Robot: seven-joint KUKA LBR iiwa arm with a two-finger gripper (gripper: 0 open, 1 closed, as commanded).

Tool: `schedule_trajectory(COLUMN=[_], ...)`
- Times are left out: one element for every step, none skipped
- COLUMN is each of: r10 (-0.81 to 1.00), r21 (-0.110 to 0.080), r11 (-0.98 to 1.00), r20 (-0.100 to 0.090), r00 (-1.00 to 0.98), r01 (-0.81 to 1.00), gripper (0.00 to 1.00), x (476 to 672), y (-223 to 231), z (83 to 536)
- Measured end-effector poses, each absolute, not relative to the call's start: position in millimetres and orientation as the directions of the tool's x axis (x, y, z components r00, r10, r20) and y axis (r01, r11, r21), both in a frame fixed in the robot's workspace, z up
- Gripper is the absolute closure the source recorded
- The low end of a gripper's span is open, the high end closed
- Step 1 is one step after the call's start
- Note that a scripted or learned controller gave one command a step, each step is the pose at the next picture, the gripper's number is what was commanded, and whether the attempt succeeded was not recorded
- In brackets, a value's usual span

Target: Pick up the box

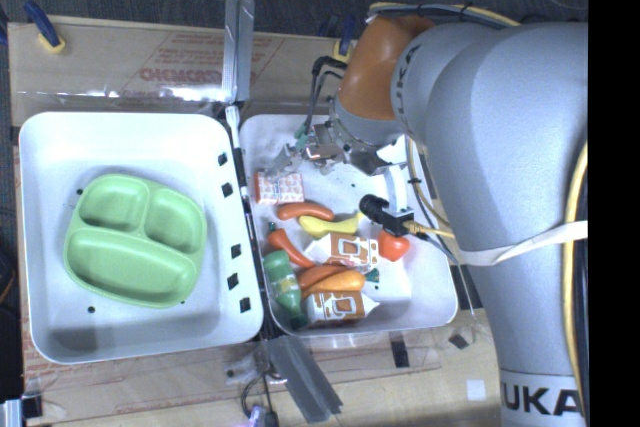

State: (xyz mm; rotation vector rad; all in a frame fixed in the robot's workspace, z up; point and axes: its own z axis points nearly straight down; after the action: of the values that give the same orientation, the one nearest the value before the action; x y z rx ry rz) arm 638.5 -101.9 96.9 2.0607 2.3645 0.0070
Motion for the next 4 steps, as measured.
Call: schedule_trajectory(r10=[0.995,0.992,0.993,0.953], r21=[0.009,0.006,0.007,-0.004], r11=[-0.105,-0.126,-0.121,-0.303], r20=[0.001,0.001,0.003,-0.001], r00=[0.105,0.126,0.121,0.303], r01=[0.994,0.992,0.993,0.953], gripper=[0.0,0.0,1.0,1.0], x=[650.5,636.4,637.9,656.6], y=[-145,-90,-89,9], z=[98,96,107,191])
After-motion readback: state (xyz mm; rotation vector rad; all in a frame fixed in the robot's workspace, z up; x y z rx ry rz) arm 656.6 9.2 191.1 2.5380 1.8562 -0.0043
